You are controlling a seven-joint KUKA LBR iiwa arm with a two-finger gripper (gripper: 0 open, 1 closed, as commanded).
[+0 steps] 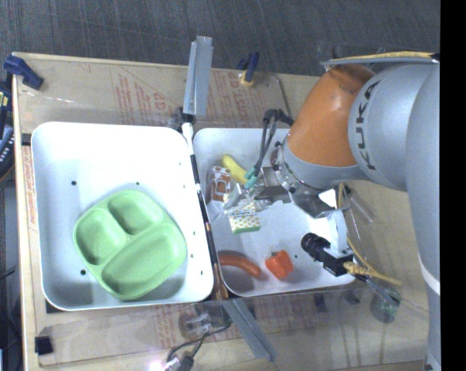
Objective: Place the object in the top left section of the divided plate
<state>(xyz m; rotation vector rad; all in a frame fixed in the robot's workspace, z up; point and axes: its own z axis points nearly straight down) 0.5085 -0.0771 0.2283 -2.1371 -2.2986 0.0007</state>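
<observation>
The claw [246, 195] hangs low in the right bin [310, 277] over the small patterned packet [244, 222], its grip unreadable, the green divided plate [130, 243] waiting opposite.

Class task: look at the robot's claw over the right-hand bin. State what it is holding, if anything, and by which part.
It cannot be told: the claw hangs low among small items beside the yellow banana-shaped toy.

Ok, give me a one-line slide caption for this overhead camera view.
KUKA arm's pincer reaches among toy foods in the right bin; green divided plate waits in the left bin.
</observation>
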